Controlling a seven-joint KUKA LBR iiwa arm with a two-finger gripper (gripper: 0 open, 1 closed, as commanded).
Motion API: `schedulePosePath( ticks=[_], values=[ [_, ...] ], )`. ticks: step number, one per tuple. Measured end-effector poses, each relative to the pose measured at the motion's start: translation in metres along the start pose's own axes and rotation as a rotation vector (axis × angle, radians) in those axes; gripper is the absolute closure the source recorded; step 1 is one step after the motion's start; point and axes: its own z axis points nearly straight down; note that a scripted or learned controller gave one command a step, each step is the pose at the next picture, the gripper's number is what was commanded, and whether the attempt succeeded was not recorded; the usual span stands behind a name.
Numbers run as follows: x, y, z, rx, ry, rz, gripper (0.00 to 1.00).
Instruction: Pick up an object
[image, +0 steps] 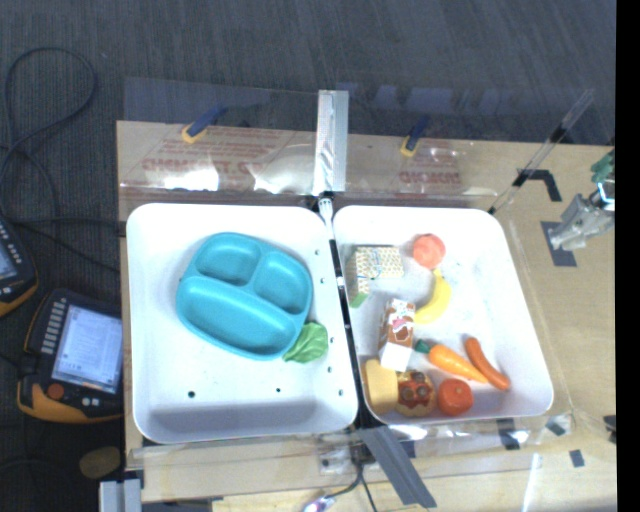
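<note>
At the tabletop's right edge, my jaws (585, 222) sit, state unclear, with nothing lifted from the right bin (520, 300) yet.

Blue tray (243, 293), green leaf (308, 343), yellow banana (435, 299), orange carrot (453, 360), red tomato (455, 397), white bins (150, 300)

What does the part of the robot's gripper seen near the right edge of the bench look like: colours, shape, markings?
Little of it is in view. The gripper appears as a small, pale grey, metallic-looking piece with angular edges, over the tan bench beside the right white bin. Just above it sits a small teal-green patch. Cables or lettering are too small to make out.
</note>
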Motion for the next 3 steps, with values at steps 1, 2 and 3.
schedulePosePath(
  ticks=[1,2,3],
  values=[
    [0.000,0.000,0.000,0.000,0.000,0.000,0.00],
    [0.011,0.084,0.126,0.004,0.000,0.064,0.00],
    [0.011,0.084,0.116,0.005,-0.007,0.063,1.00]
  ],
)
